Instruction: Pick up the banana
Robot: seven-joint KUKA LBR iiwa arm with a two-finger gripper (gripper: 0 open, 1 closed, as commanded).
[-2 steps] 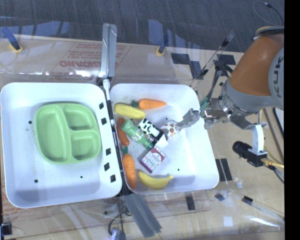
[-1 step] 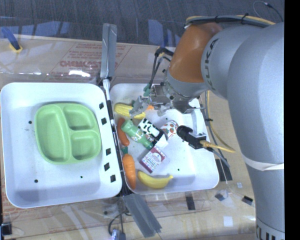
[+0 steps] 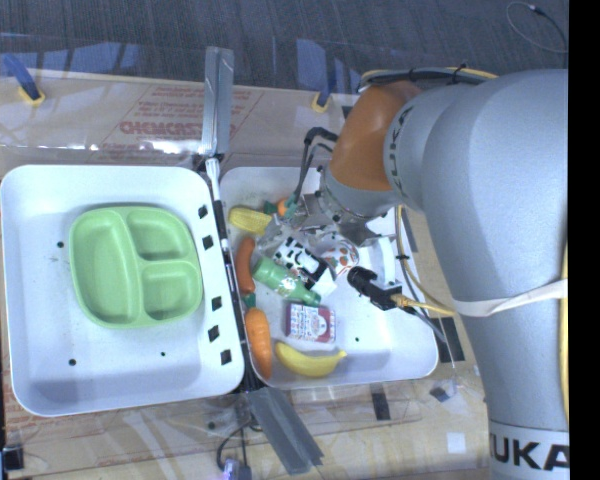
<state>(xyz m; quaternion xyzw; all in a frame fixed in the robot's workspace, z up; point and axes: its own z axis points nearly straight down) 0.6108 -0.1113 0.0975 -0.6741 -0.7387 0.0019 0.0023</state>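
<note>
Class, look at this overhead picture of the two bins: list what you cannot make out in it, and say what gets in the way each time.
- The hand: its fingers are lost among the cluttered items beneath the wrist, so open or shut is unclear.
- The right bin: its far right corner is covered by the grey arm.
- The red packet: its print is too small to read.
- The banana: its near side is partly hidden by the bin rim.

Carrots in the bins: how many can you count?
2, both in the right bin along its left wall: one carrot mid-wall, another nearer the front, beside the banana. The arm covers part of the bin, so more may be hidden.
</note>
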